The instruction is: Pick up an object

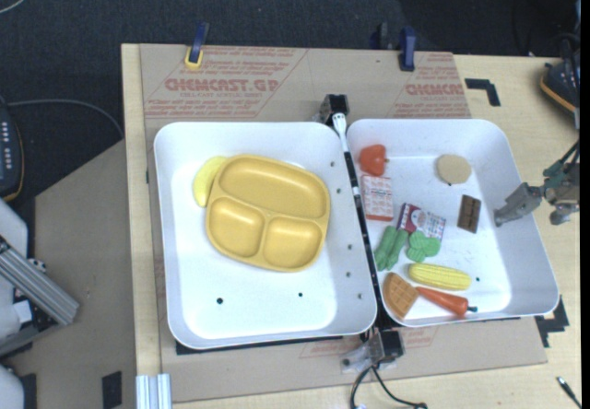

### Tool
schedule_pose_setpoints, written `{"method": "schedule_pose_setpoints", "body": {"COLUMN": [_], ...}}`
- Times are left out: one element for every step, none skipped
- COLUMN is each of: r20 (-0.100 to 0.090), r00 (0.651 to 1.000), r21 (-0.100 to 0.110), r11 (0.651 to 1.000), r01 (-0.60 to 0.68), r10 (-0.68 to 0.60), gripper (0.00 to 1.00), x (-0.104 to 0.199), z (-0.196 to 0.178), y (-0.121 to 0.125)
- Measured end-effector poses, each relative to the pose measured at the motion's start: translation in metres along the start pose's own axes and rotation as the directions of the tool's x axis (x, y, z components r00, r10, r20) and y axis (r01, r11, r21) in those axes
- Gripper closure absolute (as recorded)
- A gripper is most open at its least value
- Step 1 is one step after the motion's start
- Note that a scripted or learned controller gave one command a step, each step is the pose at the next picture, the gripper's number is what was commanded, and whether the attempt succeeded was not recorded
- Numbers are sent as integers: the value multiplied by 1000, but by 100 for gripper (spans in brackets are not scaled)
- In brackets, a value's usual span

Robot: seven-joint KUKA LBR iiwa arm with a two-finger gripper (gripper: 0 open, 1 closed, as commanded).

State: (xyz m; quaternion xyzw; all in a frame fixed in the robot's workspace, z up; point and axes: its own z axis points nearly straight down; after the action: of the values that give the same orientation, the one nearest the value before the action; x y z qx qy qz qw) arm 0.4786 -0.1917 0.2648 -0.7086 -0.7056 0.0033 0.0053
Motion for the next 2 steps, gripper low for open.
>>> {"method": "schedule_pose_setpoints", "body": {"r20": [4,0], "r00": [1000,1000], "r21": [-13,-7], "r11": [1000,1000], "r01": [4,4], "r10": [-4,-4], "gripper": [0,0], "x": [1,10], "z": [-6,41], "y": [2,1]}}
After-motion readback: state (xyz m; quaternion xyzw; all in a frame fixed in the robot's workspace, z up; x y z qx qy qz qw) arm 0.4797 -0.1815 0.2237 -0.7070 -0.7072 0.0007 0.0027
